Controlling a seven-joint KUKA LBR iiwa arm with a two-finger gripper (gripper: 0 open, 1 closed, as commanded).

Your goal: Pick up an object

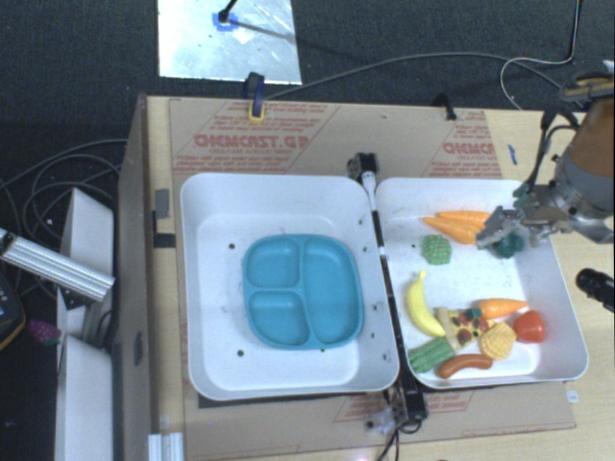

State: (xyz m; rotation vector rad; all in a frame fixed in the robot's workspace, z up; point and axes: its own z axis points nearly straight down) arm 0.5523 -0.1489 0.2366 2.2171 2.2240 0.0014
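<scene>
The bench (288,133), brown board on dark carpet, bears two white bins. The right bin (567,339) contains toy food; the gripper (504,233) hovers beside a carrot (459,225), finger state indeterminate.

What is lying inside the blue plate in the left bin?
Nothing can be seen in the blue plate: all its compartments show bare blue. The left bin holds just this plate. What lies under the plate is covered.

Gripper (504,233) sits low over the right bin (567,325) beside a carrot (459,225), with broccoli (436,250), banana (421,304), pizza slice (459,323), sausage (463,364) and tomato (529,327) nearby; left bin (207,257) holds a blue divided plate (302,290).
</scene>
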